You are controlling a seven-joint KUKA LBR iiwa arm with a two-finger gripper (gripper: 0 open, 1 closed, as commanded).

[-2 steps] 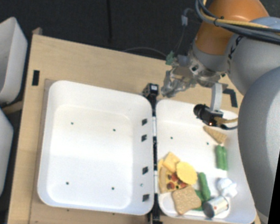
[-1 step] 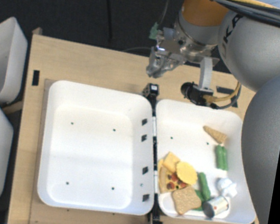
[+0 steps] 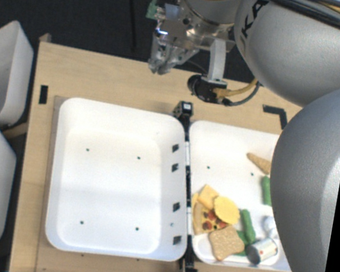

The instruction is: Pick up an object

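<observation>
Camera view, looking down at a slant: the things to pick from lie in a loose heap at the near end of the right-hand shallow white plastic bin (image 3: 234, 143). At the heap's centre is a round yellow disc (image 3: 227, 209), resting on a pale yellow wedge (image 3: 208, 196) and touching a flat slice with red spots (image 3: 206, 220). Just below sits a square tan cracker-like piece (image 3: 225, 242). To the right stands a dark green stick (image 3: 248, 225), and beside it a small grey and white cylinder (image 3: 262, 250) near the bin's corner. Farther up, apart from the heap, lie a tan cone-shaped piece (image 3: 258, 161) and a second green piece (image 3: 266, 189), partly hidden by the robot's grey arm (image 3: 304, 208).

The left-hand shallow white plastic bin (image 3: 110, 177) sits beside it, their rims touching along a black strip. Both rest on a light wooden worktop (image 3: 102, 74).

The end effector (image 3: 163, 56) hangs high over the worktop's far edge, well apart from every object and holding nothing; whether it is spread or closed cannot be made out.

Judging from this, the approach is not yet begun. A good try would likely aim at something standing apart, such as the green stick or the cylinder, coming straight down with the pinch across its narrow width, clear of the bin wall.
</observation>
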